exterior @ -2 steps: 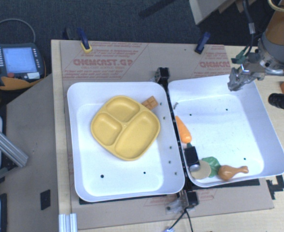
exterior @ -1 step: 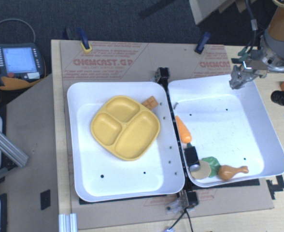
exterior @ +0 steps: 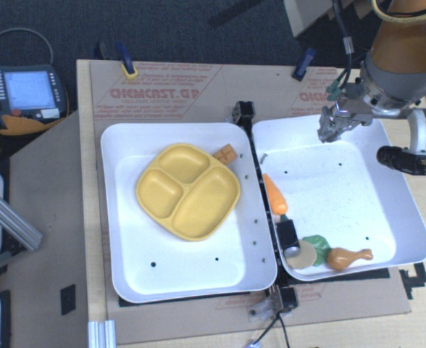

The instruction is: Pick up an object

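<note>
The pincer (exterior: 334,130), its state impossible to tell, is held over the right bin's (exterior: 387,194) far edge, well apart from the carrot (exterior: 274,193) and drumstick (exterior: 349,256) left near, presumably before a pick.

Grey arm (exterior: 398,71), orange band above wrist, black cable, metallic pincer (exterior: 334,127).

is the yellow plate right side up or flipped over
Right side up. The yellow plate in the left bin shows its three hollow compartments and the raised ridges between them facing the camera.
</note>
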Action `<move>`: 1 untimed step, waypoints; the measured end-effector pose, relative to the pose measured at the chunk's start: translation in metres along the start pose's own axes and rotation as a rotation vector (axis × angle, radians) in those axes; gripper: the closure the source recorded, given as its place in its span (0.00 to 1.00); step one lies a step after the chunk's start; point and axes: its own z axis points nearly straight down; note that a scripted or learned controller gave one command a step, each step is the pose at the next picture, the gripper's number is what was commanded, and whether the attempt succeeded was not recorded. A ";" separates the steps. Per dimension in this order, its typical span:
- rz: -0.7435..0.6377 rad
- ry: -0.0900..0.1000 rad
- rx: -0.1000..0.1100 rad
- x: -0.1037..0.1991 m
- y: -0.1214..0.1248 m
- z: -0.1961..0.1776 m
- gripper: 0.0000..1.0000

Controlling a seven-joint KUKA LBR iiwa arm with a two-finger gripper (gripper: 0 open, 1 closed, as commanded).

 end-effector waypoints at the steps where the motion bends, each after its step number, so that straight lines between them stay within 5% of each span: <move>1: 0.000 0.000 0.001 0.047 -0.006 0.016 1.00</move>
